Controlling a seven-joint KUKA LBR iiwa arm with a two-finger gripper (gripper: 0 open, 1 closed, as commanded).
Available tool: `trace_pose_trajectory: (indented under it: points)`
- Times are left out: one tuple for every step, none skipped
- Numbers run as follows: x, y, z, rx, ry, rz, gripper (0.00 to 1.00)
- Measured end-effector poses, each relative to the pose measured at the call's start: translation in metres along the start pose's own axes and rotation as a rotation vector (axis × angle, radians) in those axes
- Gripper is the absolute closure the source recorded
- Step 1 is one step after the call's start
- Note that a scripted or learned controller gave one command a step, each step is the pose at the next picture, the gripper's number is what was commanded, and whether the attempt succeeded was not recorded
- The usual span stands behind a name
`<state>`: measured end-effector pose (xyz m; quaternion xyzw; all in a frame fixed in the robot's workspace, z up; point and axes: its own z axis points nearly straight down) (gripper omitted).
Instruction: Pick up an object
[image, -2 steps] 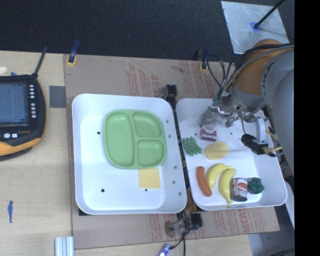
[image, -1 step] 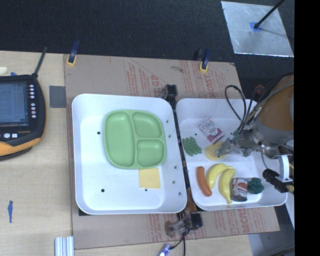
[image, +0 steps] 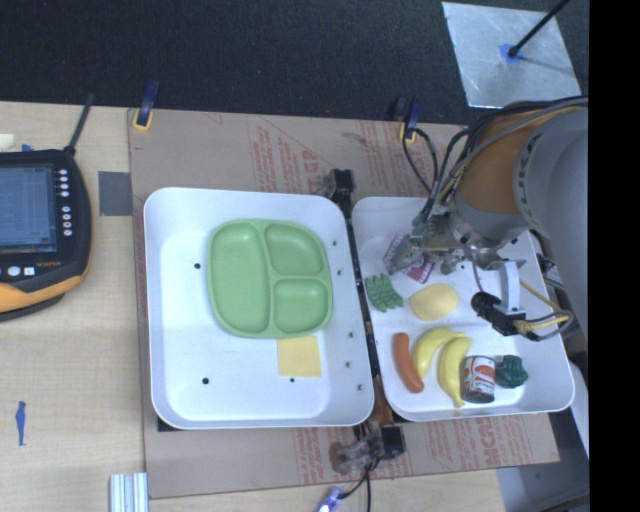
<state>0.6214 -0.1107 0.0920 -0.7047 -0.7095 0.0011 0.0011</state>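
Pincer (image: 412, 255) — grip state unclear — hovers just beside the lemon (image: 434, 301).

Arm (image: 530, 170) hides right bin (image: 560, 400) corner at 1 o'clock. Gripper (image: 415, 255) blurred, grasp unreadable. Pendant (image: 35, 225) cut off at 9 o'clock edge. Can (image: 480, 380) label too small to read.

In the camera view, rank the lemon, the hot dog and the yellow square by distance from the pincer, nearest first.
Measured from the pincer:
1. Lemon, just below it in the right bin.
2. Hot dog, lower in that bin, near its left wall.
3. Yellow square, over in the left bin, below the green plate.
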Motion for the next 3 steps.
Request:
trace_pose_trajectory:
  points:
    - [-0.01, 0.035, 0.0, -0.001, 0.0, 0.002, 0.0]
    - [0.0, 0.008, 0.0, 0.002, 0.0, 0.004, 0.0]
    - [-0.001, 0.008, -0.01, 0.003, 0.0, 0.003, 1.0]
